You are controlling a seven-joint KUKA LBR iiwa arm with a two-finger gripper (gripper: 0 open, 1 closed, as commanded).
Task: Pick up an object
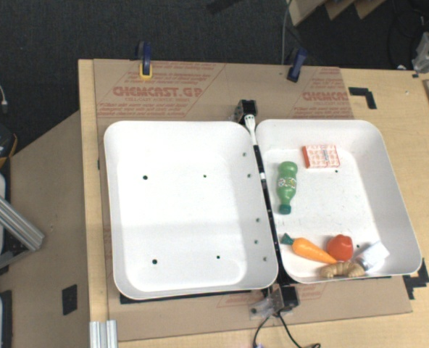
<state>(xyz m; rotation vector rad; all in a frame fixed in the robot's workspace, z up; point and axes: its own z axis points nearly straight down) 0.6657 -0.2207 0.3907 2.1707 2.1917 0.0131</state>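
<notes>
The right bin (388, 165) holds a green bottle (286, 185), a pink card (321, 156), a carrot (309, 249), a tomato (340, 247) and a ginger root (343, 270); the left bin (178, 209) sits beside it

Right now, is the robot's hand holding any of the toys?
No toy is being held. The green bottle, carrot, tomato and red box all lie loose in the right bin.

Upper right edge of the frame: a small grey metallic part (426, 49), pale and angular. Whether it belongs to the arm cannot be determined.
</notes>
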